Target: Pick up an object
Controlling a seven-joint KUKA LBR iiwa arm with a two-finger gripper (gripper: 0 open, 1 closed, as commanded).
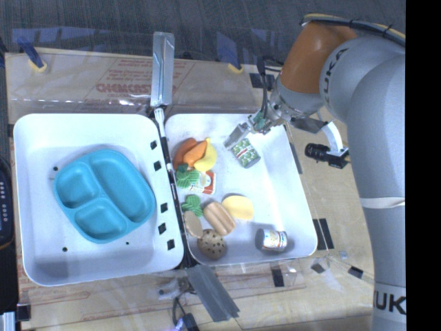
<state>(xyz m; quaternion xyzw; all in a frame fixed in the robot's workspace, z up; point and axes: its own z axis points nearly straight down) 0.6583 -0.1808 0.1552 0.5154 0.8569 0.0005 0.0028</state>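
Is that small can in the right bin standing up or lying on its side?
On its side. The can lies near the right bin's front corner, its round end facing sideways and its labelled wall showing lengthwise, apart from the cookie.

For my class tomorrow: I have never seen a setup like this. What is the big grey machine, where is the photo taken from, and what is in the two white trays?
The grey machine with the orange band is a robot arm, reaching in from the right. The single camera is fixed above the bench and looks down at a slant. The arm ends in a pincer, which sits low over the right bin, close to a small green and white packet. Whether it grips anything cannot be seen.

The left bin holds a blue divided plate. The right bin holds toy food: an orange and yellow piece, green leafy pieces, a hot dog, a pale yellow piece, a cookie and a small can on its side.
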